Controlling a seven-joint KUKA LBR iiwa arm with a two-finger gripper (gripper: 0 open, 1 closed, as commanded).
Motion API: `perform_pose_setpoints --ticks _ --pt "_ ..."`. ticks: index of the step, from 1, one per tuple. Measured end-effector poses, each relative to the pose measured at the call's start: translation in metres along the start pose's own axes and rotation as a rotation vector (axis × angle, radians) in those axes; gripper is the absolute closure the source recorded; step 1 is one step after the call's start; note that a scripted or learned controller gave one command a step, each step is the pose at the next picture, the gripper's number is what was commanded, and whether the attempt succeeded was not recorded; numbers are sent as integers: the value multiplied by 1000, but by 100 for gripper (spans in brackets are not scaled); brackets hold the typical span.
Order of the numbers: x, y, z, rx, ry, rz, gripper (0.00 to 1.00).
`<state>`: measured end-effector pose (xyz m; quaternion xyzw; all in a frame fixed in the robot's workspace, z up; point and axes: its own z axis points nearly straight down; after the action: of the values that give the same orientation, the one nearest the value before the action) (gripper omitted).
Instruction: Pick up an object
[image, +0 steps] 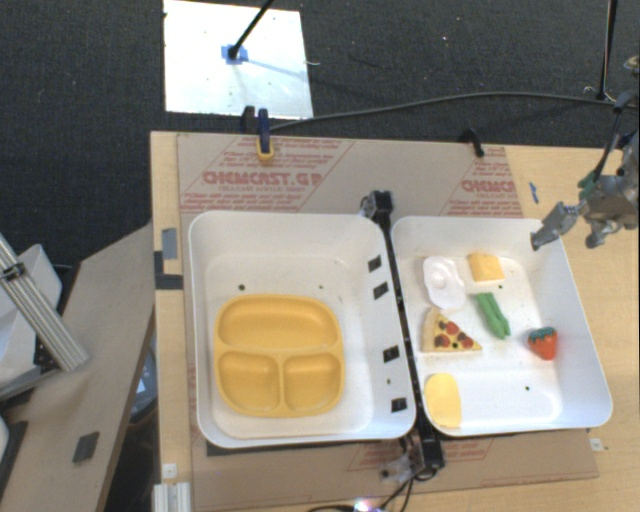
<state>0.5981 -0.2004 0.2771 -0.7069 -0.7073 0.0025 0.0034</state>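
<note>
- hand (572, 222) hanging over the far right corner of the right bin (585, 340), up off the floor of it, nothing between the tips; how far apart those tips are, cannot tell.
- all the loose things gathered in that right bin, so any pick has to happen there: white egg (443, 281) and yellow cheese block (485, 267) at the far side, green pepper (492, 314) just near of the cheese, pizza slice (450, 334) left of the pepper, red tomato (542, 343) alone to the right, pale yellow chip (443, 399) at the near left corner.
- tomato probably the easiest target: nearest the hand's side and well apart from the rest.
- left bin (215, 250) taken up by a yellow divided plate (280, 355), too flat and wide to suit a pinch.
- both bins side by side on the tabletop (165, 350), joined along the middle by a black clip strip.
</note>
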Motion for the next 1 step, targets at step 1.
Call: perform_pose_setpoints --ticks 1 --pt "1 2 -6 -11 -2 -3 0"
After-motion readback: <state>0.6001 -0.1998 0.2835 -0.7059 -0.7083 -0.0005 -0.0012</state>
